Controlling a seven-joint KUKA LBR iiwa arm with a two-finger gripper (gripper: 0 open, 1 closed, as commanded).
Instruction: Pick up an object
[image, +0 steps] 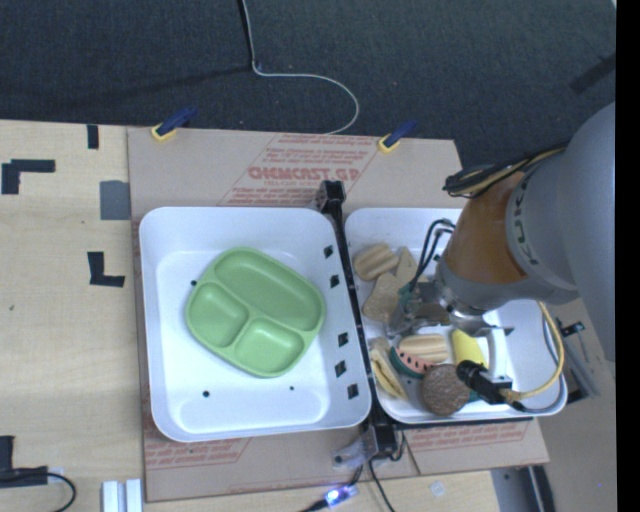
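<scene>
Gripper (425, 322) is down in the right bin (545, 400), low over the pile of objects. Can't tell its state or whether it holds anything; the wrist hides most of it. It sits next to the tan bread-like pieces (378, 262) and above the striped sandwich-like item (421, 350). Yellow piece (467, 347) and brown round object (443, 388) lie close by. Left bin (160, 330) holds a green divided plate (255, 310).
</scene>
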